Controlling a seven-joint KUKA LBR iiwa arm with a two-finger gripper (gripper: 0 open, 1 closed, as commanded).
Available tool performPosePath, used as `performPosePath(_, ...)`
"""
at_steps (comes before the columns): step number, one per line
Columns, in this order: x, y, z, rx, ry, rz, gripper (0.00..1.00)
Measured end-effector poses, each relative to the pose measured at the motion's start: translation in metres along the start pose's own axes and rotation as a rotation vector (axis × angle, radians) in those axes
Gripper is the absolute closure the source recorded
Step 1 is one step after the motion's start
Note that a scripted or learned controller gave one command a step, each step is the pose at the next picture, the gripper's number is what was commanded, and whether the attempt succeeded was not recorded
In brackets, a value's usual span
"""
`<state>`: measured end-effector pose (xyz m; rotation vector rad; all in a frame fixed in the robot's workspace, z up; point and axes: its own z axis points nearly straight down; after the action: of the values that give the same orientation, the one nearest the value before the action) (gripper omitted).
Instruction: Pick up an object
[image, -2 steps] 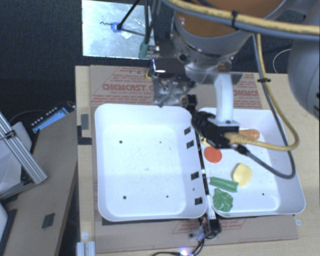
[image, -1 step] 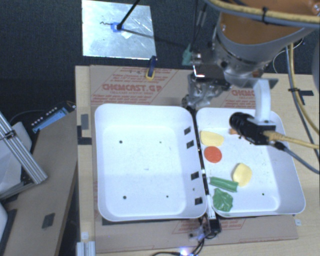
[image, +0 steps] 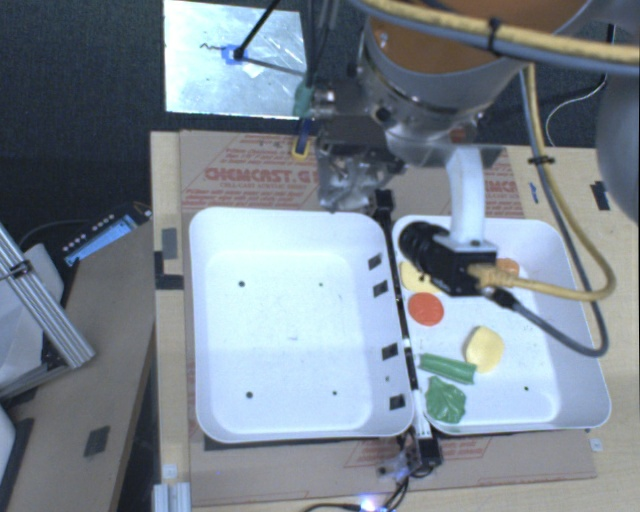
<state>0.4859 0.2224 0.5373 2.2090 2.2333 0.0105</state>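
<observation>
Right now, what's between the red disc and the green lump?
Camera view: a green strip lies between the red disc and the green lump.

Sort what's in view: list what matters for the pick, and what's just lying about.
For the pick:
gripper
right bin
red disc
yellow lump
green strip
green lump

Lying about:
left bin
cardboard sheet
metal frame
</observation>
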Motion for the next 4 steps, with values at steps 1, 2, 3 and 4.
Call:
performPosePath(1, 0.008, 0.000, 0.002, 0.003, -0.002, 0.006, 1.00)
performPosePath(2, -0.076, 0.000, 0.044, 0.007, -0.006, 0.018, 1.00)
performPosePath(3, -0.006, 0.045, 0.102, 0.008, -0.005, 0.003, 1.00)
performPosePath(4, 0.013, -0.002, -0.004, -0.005, 0.003, 0.002, 1.00)
